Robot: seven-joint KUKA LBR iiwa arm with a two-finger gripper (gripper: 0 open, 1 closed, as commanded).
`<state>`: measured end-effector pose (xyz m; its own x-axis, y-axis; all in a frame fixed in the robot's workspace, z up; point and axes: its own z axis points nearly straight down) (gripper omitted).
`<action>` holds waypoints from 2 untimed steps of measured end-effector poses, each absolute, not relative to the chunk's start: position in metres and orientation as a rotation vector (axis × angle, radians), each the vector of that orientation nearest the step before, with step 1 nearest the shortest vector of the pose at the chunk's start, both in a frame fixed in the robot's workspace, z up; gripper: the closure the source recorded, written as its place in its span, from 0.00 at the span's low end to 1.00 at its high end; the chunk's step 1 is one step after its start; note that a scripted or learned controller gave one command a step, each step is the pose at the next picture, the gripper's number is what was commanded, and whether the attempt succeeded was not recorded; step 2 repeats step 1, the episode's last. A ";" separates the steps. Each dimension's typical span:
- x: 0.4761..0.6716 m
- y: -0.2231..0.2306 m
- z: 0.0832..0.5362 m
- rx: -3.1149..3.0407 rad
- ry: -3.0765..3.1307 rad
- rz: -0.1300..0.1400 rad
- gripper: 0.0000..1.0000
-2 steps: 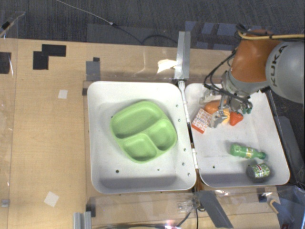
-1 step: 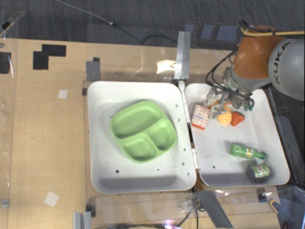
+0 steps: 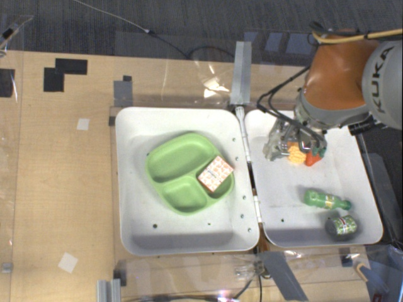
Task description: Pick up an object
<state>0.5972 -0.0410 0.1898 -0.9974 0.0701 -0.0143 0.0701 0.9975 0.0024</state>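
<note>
Nearest the camera, at the near edge of the right bin [image 3: 271, 228], a small round can [image 3: 341, 225] sits in the near right corner, with a green bottle [image 3: 326, 199] lying on its side just beyond it.

By size, the arm [image 3: 343, 74] comes first, reaching over the right bin's far right corner. Next are the two bins; the left bin [image 3: 135, 231] carries a green divided tray [image 3: 182, 172] at its middle, and a patterned box [image 3: 216, 173] rests tilted on the tray's right compartment. Then comes the gripper [image 3: 295, 145], low over the far half of the right bin. Smallest is a yellow and orange toy [image 3: 302, 156], lying directly under the gripper.

Whether the fingers are apart or together I cannot tell; the metal parts hide the tips.

As I judge it, the step in hand is the grasp attempt on the toy, with the gripper at or close to it. The next move calls for a firm closure on it, then a straight lift clear of the bin floor, checking that the toy comes up with it.
</note>
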 end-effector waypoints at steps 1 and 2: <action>0.496 0.001 0.185 0.896 3.007 0.004 1.00; 0.496 0.001 0.185 0.896 3.007 0.004 1.00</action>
